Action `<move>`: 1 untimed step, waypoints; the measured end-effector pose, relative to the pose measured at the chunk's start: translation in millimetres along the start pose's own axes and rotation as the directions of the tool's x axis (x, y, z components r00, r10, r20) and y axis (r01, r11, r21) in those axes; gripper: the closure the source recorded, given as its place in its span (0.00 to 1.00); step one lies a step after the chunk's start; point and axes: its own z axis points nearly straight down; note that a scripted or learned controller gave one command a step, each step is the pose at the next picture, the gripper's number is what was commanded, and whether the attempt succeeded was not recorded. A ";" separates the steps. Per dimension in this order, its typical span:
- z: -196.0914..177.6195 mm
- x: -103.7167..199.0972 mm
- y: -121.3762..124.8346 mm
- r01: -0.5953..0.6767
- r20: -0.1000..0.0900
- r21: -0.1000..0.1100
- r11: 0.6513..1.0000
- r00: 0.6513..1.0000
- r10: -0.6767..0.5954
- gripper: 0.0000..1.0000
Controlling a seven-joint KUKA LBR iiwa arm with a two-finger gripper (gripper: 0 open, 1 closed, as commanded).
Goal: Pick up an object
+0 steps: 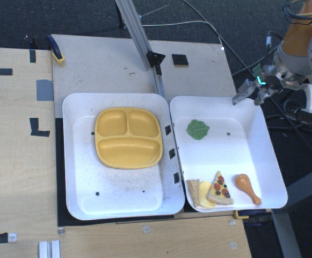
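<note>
Camera view: green leafy toy (pixel 198 129) in right bin (pixel 263 138), upper left part. Pizza slice (pixel 219 189), drumstick (pixel 247 188), yellowish piece (pixel 200 193) along that bin's near edge. Gripper (pixel 251 93) over bin's far right corner, fingers apart, nothing between. Yellow divided plate (pixel 128 137) in left bin (pixel 75 160).

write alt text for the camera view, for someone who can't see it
The gripper hovers over the right bin's far corner, above a green leaf, pizza slice and drumstick. The left bin holds a yellow tray.
</note>
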 end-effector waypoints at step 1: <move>-2.5 0.1 1.2 0.001 0.001 -0.005 1.000 1.000 -0.001 0.00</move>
